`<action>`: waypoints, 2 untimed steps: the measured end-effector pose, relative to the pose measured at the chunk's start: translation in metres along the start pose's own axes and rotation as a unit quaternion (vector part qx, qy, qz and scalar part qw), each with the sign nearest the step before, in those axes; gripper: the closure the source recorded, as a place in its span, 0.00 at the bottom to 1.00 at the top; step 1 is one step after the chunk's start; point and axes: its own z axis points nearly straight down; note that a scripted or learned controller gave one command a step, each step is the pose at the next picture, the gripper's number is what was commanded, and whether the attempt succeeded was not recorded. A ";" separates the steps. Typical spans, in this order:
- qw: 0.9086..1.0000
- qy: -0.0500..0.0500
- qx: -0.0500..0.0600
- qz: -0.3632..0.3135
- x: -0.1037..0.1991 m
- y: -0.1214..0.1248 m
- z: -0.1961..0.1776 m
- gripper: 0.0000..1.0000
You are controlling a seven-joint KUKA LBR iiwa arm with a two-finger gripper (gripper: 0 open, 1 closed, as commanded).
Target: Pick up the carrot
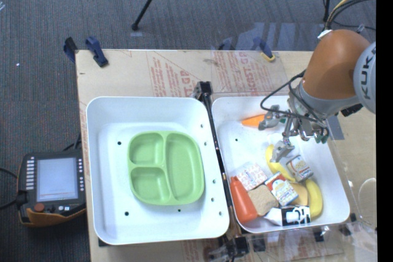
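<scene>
The carrot (pixel 252 121), a small orange cone, lies at the far left of the right bin (pixel 228 108), close to its back wall. My gripper (pixel 274 138) hangs over the bin just right of the carrot, below the orange wrist band (pixel 331 64). Its fingers are spread open; one fingertip (pixel 265 124) sits beside the carrot's thick end and the other points down toward the yellow fruit. Nothing is between the fingers.
The right bin also holds a banana (pixel 314 195), another yellow piece (pixel 274 164), an orange-red item (pixel 242 200), a toast slice (pixel 263 198) and several small boxes (pixel 252 175). A green divided plate (pixel 166 167) lies in the left bin (pixel 98 132). A pendant (pixel 52 185) rests off the bench's left.
</scene>
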 end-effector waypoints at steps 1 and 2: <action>0.999 -0.006 0.000 0.050 -0.033 0.047 0.045 0.00; 0.999 -0.010 0.001 0.048 -0.036 0.048 0.031 1.00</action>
